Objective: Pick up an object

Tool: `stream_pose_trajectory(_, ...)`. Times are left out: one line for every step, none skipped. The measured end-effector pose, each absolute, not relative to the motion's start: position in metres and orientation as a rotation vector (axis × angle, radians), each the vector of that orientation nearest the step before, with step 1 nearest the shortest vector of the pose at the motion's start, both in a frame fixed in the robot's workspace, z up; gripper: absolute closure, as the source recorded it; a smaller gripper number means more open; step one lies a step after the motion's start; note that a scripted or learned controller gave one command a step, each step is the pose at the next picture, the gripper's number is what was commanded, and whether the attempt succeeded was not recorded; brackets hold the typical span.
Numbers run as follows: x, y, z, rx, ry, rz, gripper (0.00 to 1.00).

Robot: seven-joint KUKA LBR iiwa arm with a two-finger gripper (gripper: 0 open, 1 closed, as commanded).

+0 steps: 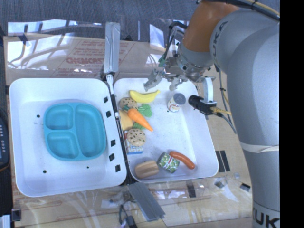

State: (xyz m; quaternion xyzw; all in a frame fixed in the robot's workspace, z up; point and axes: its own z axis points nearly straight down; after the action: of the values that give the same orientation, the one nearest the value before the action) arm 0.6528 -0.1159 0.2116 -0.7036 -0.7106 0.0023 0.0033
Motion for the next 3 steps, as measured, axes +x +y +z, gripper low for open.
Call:
stream_pose_trajectory(0.641, -0.097, 0.100, -2.050, -2.377, 0.003, 0.00)
stream_pose_trajectory(0.616, -0.103, 0.094, -1.767, -2.603, -0.005, 0.00)
stream_pose_trajectory(0.617, -0.104, 0.102, -1.762, -2.606, -0.001, 1.00)
